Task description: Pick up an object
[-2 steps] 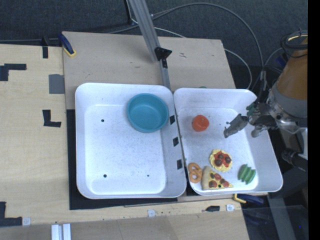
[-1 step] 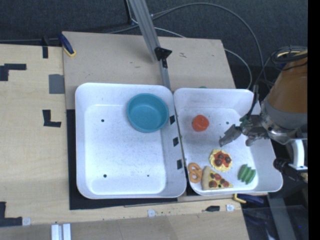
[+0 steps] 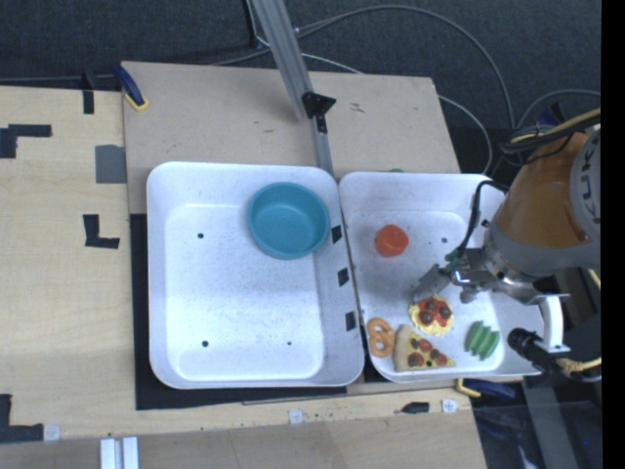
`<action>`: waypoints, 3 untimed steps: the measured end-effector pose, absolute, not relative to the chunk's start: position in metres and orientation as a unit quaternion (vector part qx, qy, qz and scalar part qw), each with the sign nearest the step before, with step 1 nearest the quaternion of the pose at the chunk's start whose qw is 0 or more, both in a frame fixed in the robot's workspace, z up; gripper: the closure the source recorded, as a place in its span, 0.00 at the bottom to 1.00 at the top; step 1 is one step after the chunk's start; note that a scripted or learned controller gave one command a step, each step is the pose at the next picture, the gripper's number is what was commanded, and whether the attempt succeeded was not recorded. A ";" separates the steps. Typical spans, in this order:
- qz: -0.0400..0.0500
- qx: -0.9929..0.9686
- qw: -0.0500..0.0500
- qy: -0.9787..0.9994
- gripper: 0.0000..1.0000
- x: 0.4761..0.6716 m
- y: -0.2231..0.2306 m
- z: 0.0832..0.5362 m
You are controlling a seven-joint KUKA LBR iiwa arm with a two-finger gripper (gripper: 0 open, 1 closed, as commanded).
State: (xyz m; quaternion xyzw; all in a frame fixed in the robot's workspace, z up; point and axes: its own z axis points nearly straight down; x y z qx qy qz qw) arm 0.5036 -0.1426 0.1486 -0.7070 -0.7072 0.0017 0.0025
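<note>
In the right bin point(image 3: 420, 203) lie a red-orange round piece point(image 3: 392, 240), a small round toy pizza point(image 3: 432, 316), a pretzel point(image 3: 380, 336), a pizza slice point(image 3: 420, 353) and a green piece point(image 3: 480, 340). My gripper point(image 3: 446, 289) hangs just above the round pizza's upper edge. It is open, with one finger point(image 3: 427, 283) slanting left and the other point(image 3: 468, 292) to the right. Nothing sits between them.
A blue bowl point(image 3: 288, 220) stands at the back right of the left bin point(image 3: 195, 291). A grey pole point(image 3: 293, 57) slants down to the bins' shared rim. Cables loop behind the right bin, and the arm's body point(image 3: 547, 213) covers that bin's right side.
</note>
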 end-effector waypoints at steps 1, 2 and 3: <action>0.000 -0.707 -0.001 -0.707 0.00 0.504 -0.143 0.099; -0.002 -0.707 -0.003 -0.707 1.00 0.506 -0.144 0.112; -0.001 -0.707 -0.002 -0.707 1.00 0.502 -0.153 0.163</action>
